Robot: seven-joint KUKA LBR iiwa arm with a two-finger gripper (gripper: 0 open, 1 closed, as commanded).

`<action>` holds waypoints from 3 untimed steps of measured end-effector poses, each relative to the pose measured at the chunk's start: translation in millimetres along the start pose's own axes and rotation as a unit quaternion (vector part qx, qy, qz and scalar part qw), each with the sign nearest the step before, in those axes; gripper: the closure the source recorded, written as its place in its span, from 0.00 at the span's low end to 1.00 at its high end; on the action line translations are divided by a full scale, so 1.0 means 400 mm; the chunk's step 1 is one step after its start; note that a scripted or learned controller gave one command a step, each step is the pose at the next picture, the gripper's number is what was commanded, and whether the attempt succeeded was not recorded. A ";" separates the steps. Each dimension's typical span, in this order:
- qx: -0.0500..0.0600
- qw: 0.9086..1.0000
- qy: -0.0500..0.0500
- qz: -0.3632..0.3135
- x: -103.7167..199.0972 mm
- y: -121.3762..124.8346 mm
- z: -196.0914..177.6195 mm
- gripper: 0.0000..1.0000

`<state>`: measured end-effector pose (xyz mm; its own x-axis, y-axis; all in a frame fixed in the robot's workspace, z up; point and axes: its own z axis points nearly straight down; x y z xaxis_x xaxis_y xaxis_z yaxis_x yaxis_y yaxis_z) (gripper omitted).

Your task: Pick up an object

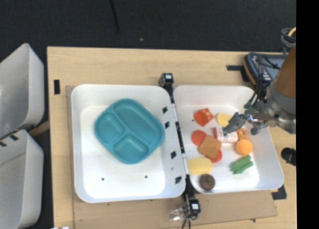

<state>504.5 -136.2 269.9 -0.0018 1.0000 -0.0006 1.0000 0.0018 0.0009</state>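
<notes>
The right bin (264,173) holds several toy foods: a red piece (203,117), a yellow wedge (224,119), a brown square (210,147), an orange ball (243,146), a green piece (241,165), a yellow block (199,165) and a brown round piece (206,181). My gripper (244,125) hangs over the bin's right half, open, with one dark finger (232,124) reaching toward the yellow wedge. A small orange piece (242,134) lies just below it. Nothing sits between the fingers.
The left bin (79,173) holds a teal divided plate (129,130). A ridge with black clips (174,138) separates the two bins. A pink and white piece (221,136) and a red round piece (198,137) lie mid-bin.
</notes>
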 end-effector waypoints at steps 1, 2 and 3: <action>0.002 1.000 0.000 0.001 -0.012 0.005 0.108 0.00; 0.002 1.000 0.000 0.002 -0.026 0.025 0.232 0.00; 0.003 1.000 0.001 0.002 -0.010 0.021 0.384 0.00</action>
<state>513.2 -140.4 116.5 0.0018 1.0000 0.0005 1.0000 -0.0018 -0.0054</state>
